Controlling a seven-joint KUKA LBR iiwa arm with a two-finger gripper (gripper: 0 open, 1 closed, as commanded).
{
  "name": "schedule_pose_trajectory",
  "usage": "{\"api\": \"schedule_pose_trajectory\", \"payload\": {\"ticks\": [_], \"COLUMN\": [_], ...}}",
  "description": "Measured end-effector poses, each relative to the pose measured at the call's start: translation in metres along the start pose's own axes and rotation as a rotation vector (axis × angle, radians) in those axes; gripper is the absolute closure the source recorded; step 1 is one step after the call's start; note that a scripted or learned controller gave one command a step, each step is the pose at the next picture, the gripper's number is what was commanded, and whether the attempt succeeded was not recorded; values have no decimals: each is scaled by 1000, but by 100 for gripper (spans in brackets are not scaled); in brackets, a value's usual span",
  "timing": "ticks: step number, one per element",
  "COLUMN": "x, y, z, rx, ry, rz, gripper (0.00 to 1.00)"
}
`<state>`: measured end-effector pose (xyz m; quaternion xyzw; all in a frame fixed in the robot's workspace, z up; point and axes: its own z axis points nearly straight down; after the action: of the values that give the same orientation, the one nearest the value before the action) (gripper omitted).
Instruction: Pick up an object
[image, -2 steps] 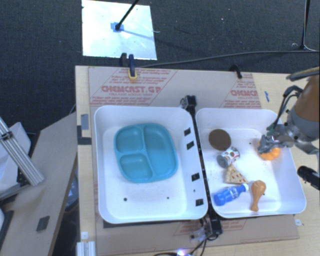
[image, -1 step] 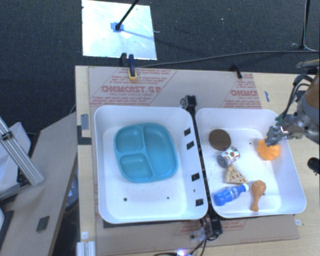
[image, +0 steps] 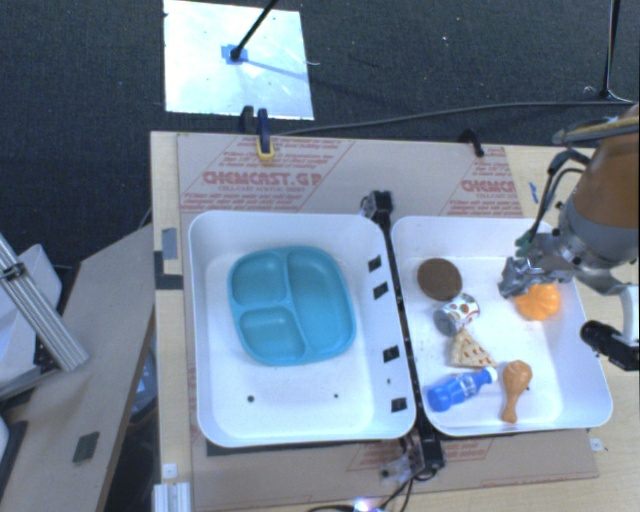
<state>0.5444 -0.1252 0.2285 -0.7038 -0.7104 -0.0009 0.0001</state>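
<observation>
The orange fruit-like toy (image: 540, 301) lies in the right bin (image: 580, 400), near that bin's far right corner, and it looks to be the thing the arm is after. The gripper (image: 522, 272) sits just at the toy's upper left edge, low over the bin floor, touching or nearly touching it; whether its fingers are spread or closed cannot be told here, and the toy is not visibly between them. So the step in hand seems to be the approach or the closing on the toy, with no lift yet. The next move calls for the fingers to straddle the round toy squarely, since it could roll off toward the bin wall. Further along the same bin lie a brown round disc (image: 439, 278), a small can (image: 457, 314), a pizza slice toy (image: 470, 351), a blue bottle (image: 459, 390) and a drumstick toy (image: 514, 385). The left bin (image: 215, 400) holds a blue divided plate (image: 292, 304).
</observation>
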Motion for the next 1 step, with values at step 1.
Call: {"api": "schedule_pose_trajectory", "payload": {"ticks": [1], "x": [53], "y": [5], "z": [-10], "rx": [-2], "ry": [0], "rz": [-1], "gripper": [100]}}
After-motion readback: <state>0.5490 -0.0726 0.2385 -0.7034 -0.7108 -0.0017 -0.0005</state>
